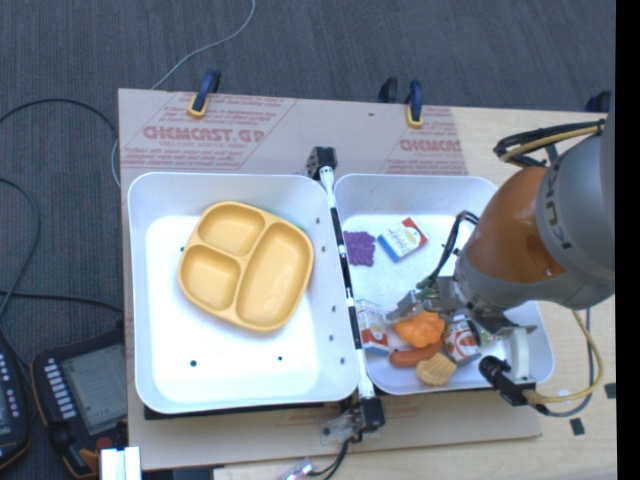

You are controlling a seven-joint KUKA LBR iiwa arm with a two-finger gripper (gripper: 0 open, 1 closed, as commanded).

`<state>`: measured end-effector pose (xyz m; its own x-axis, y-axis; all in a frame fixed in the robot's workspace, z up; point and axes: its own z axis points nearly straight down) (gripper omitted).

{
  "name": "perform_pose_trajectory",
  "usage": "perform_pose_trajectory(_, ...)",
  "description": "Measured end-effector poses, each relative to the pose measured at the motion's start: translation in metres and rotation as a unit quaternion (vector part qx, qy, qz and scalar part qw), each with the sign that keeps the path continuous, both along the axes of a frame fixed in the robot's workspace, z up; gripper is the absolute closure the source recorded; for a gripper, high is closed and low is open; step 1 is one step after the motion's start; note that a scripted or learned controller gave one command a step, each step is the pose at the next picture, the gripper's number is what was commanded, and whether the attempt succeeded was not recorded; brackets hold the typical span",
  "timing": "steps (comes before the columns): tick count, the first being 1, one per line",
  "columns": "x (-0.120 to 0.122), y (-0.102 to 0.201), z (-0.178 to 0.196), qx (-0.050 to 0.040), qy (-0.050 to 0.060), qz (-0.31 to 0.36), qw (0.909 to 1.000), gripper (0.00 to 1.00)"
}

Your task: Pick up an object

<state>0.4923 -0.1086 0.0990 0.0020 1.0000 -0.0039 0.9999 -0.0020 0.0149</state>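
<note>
Bench: a tan board (300, 133) printed with red "CHEMCAST GP" lettering, held at the far edge by a blue clamp (206, 90) on the left and an orange-tipped one (413, 103) on the right. It sits on light wood, over dark grey carpet (400, 18). A thin white cable (215, 38) runs across the carpet down to the left clamp. Black cables (40, 168) loop on the floor at left. A black handheld controller with a screen (85, 393) lies at bottom left.

Two white bins sit side by side, touching along a centre seam. The left bin (160, 368) holds a yellow three-compartment plate (246, 264), lying flat and slightly rotated, in the far half of the bin.

The right bin (440, 193) holds the clutter. A purple bunch of grapes (359, 247) lies near the seam, with a small white, red and blue packet (403, 238) just beside it. In the near half sit an orange lumpy toy (419, 329), a red-orange sausage-like piece (412, 356), a tan cookie-like piece (435, 370), a red-and-white wrapper (372, 333) against the seam, and a red-and-white can (461, 342), all packed close or touching.

The arm (555, 233) comes in from the right, its orange band over the right bin. The gripper (435, 296) is low over the near-half pile, just above the orange toy. Jaw state: cannot tell, since the wrist hides it. Nothing is visibly held.
</note>
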Motion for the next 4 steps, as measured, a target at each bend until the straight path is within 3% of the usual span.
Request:
perform_pose_trajectory(1,0.004,0.07,0.086,0.0019,0.007,0.002,1.0,1.0)
perform_pose_trajectory(2,-0.008,0.089,0.112,0.0017,0.007,0.001,1.0,1.0)
perform_pose_trajectory(3,-0.001,0.147,0.165,0.0018,0.007,0.002,1.0,1.0)
perform_pose_trajectory(4,-0.009,0.197,0.113,0.0017,0.009,0.002,1.0,1.0)
